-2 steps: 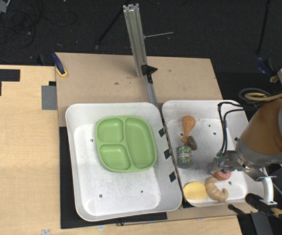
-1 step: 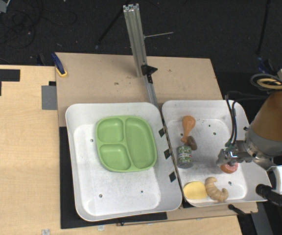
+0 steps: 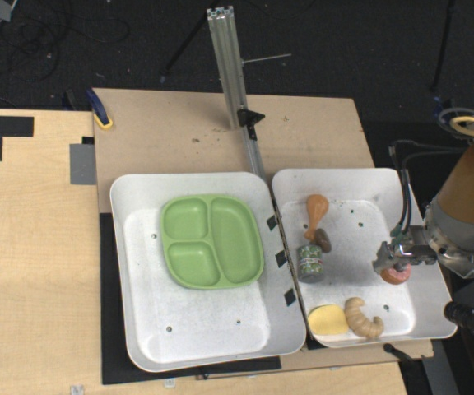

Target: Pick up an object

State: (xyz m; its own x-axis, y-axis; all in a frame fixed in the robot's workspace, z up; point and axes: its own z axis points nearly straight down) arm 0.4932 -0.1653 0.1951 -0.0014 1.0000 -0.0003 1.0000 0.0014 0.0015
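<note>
My gripper (image 3: 392, 260) hangs low over the right side of the right bin (image 3: 360, 189). Directly below and touching its tip in the picture lies a small red round object (image 3: 397, 275), partly covered by the gripper. Further left in the same bin lie an orange-brown pin-shaped object (image 3: 316, 211) and a small green can (image 3: 309, 262). At the bin's front sit a flat yellow piece (image 3: 327, 320) and a tan curved, lumpy piece (image 3: 364, 318).
The left bin (image 3: 138, 319) holds a green divided plate (image 3: 212, 241). A metal post (image 3: 229, 64) rises behind the bins. The grey arm with its orange band (image 3: 463, 196) comes in over the right bin's right wall.
</note>
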